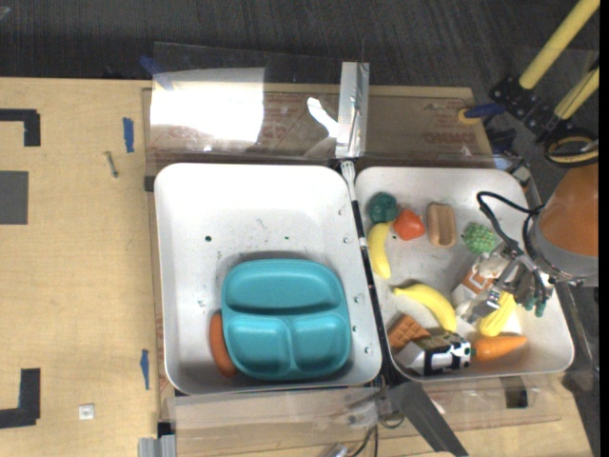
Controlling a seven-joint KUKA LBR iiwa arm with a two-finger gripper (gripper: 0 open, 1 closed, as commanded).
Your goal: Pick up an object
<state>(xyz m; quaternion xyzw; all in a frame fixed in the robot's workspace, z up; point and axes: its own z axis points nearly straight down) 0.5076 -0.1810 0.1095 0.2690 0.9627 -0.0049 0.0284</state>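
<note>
A: What sits nearest, along the bottom of the frame?

B: In the right bin (557, 355), a black-and-white toy cow (445, 354) by the lower rim, an orange carrot (499, 347) to its right, and a brown waffle piece (406, 331) to its left. In the left bin (181, 255), a teal divided tray (284, 318) covers most of an orange object (218, 343).

A: And the gripper?

B: The gripper (502, 293) is at the right-centre of the frame, low inside the right bin, over a small yellow object (499, 317) and beside a curved yellow banana (428, 304). I cannot tell how far its fingers are parted, nor whether anything is held.

A: Farther up?

B: A second banana (380, 249) lies against the divider, then a green leafy piece (481, 237), a tan bread roll (441, 224), a red-orange tomato (409, 225) and a dark green round item (383, 206) near the bin's upper left.
</note>
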